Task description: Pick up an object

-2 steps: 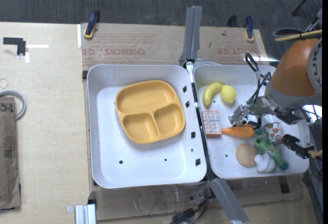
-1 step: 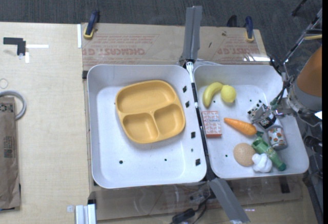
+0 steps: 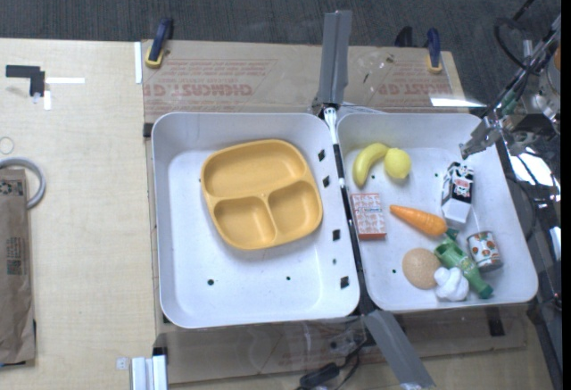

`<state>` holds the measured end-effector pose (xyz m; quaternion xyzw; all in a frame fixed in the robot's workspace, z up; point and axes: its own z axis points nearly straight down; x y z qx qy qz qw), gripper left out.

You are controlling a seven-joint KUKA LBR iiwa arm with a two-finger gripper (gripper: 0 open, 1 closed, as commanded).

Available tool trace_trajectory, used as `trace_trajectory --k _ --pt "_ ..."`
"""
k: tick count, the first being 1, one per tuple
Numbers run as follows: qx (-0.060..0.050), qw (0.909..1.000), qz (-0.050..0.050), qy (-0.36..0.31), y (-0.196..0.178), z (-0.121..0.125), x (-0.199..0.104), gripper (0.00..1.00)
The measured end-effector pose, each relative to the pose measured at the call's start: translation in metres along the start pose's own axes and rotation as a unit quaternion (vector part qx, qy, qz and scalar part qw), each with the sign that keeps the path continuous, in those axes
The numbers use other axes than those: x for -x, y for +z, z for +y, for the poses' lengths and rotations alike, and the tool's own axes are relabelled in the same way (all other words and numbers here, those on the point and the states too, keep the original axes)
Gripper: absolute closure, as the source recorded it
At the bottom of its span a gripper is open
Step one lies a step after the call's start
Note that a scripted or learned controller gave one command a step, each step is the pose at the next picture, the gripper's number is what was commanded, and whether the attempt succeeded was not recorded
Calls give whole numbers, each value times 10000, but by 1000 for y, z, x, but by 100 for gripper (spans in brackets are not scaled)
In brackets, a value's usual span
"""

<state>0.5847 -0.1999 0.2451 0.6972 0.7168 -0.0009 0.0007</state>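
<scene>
Carefully lower your gripper [image 3: 475,144], whose finger state I cannot tell, from the right white bin's [image 3: 526,268] rim squarely over the black-and-white carton [image 3: 459,185], clear of the orange plastic carrot [image 3: 419,219].

Pale wood surface [image 3: 80,228] here, and two white bins sit side by side on it: the left bin [image 3: 178,290] and the right bin [image 3: 517,277], touching at the middle. Brown cardboard [image 3: 232,76] lies flat behind them, with a brown paper bag [image 3: 13,263] at the far left edge.
</scene>
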Motion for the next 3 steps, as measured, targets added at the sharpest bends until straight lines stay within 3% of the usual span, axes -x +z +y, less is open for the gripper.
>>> trace_trajectory --k 1,2,3 --pt "13 9948 26 -1014 143 13 17 0" --pt "17 9948 7 -1019 133 13 18 100" --pt "3 9971 3 -760 34 25 -24 100"
